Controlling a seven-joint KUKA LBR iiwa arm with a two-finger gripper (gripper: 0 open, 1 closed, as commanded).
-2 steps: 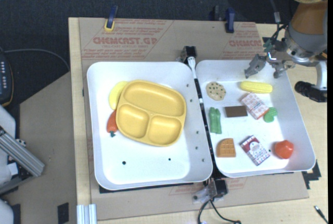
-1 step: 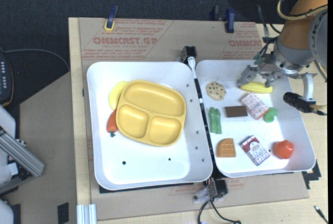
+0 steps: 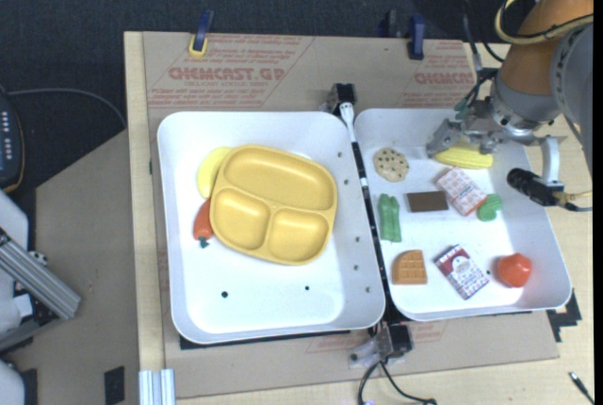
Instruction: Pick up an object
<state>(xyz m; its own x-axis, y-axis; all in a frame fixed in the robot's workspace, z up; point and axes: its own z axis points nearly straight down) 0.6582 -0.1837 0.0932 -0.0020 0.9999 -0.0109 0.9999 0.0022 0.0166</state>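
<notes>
My arm enters from the right, cut off at the frame edge. My claw sits low in the right bin, touching the corn cob at its far side. I cannot tell whether it grips.

Yellow tray hides most of red item; arm cropped right.
</notes>
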